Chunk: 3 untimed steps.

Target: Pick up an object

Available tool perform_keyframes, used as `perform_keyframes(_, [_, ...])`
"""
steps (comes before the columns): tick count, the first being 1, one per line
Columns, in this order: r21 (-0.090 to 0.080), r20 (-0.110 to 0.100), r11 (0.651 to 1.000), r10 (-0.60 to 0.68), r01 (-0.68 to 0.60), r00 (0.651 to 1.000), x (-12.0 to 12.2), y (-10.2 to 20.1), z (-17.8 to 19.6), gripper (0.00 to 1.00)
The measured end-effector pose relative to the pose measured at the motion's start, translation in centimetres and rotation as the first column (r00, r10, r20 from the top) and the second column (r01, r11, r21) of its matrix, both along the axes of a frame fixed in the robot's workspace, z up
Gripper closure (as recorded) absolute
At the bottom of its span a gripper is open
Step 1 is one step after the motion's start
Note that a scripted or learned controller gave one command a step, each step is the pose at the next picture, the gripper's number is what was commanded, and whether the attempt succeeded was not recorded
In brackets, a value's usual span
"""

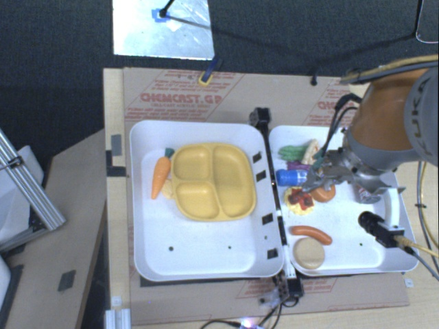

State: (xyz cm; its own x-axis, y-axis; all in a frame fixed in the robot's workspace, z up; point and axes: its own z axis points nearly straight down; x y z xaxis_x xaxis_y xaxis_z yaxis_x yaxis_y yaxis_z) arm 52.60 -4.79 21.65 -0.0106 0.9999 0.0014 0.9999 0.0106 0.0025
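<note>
Grey KUKA arm with orange band [394, 115] reaching over right white bin [343, 256], gripper [317, 177] low among toy foods beside blue can [291, 177], finger state impossible to tell, orange sausage [312, 234] and tan bun [309, 253] nearer the bin's front, yellow divided plate [209, 181] and orange carrot [160, 175] in left bin [199, 252].

Two white bins [206, 269] of smooth, faintly glossy plastic, yellow divided plate [209, 181] matt plastic, carrot [160, 176] smooth toy plastic, printed brown cardboard sheet [185, 94] matt, foil-like square [163, 19] shiny, dark floor covering [55, 46] rough like carpet
</note>
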Motion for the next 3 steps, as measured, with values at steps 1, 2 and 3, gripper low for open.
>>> perform_keyframes(1, [0.001, 0.000, 1.000, 0.001, -0.001, 1.000, -0.1, 6.2, 0.7, 1.00])
perform_keyframes(2, [0.001, 0.000, 1.000, -0.001, 0.001, 1.000, 0.6, 10.9, 1.6, 1.00])
perform_keyframes(3, [0.000, -0.004, 1.000, -0.002, 0.002, 1.000, 0.5, 15.4, 0.1, 1.00])
